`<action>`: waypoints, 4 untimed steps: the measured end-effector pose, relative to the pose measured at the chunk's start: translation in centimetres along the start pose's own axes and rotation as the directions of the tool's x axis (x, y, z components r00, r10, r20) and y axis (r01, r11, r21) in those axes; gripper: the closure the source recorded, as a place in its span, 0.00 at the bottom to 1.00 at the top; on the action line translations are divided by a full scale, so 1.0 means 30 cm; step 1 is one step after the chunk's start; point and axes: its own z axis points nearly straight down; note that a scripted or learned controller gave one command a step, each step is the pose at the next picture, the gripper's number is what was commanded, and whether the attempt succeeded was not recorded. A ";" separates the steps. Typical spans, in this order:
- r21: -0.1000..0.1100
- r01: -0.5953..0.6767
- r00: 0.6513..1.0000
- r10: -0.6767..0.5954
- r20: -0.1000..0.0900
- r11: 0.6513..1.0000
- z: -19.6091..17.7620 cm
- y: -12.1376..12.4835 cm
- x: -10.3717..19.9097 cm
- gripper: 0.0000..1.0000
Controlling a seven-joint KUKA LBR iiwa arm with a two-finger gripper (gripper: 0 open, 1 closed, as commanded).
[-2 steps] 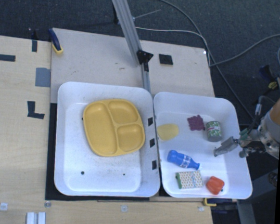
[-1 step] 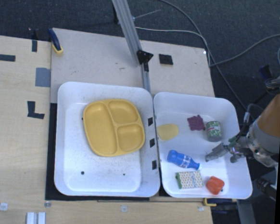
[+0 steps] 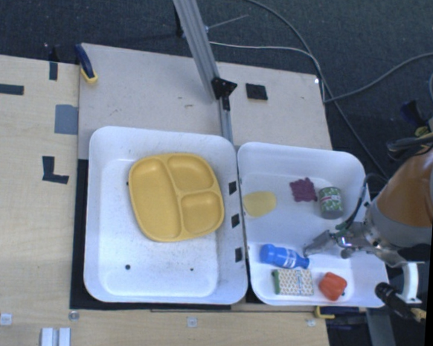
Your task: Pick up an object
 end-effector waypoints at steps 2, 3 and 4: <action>-0.004 0.004 1.000 -0.004 0.001 1.000 -0.213 -0.013 0.037 1.00; -0.004 0.004 1.000 -0.004 0.001 1.000 -0.362 -0.018 0.059 1.00; -0.002 0.003 1.000 -0.003 0.001 1.000 -0.431 -0.015 0.061 1.00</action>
